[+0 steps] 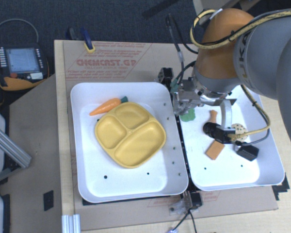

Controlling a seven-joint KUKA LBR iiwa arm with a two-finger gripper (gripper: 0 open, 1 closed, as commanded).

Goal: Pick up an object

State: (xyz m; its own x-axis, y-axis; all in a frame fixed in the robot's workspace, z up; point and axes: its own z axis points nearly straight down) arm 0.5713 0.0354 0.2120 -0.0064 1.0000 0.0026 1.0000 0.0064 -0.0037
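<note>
A yellow divided plate [130, 135] and an orange carrot [105, 106] are showing against the white left bin [82, 130]; an orange-brown block [214, 150] and green piece [187, 114] are colouring the white right bin [262, 171].

One arm [271, 47] on my feed: grey, thick, entering from the upper right and sloping down toward the middle of the scene, its orange band [223, 42] bulging just above the wrist with yellow and black cables looped over it. Wrist [211, 84]: grey collar pointing downward, seen almost from above, over the far left part of the right side. Gripper [196, 101]: metal block hanging low below the wrist; I cannot make out its state from here.
</note>
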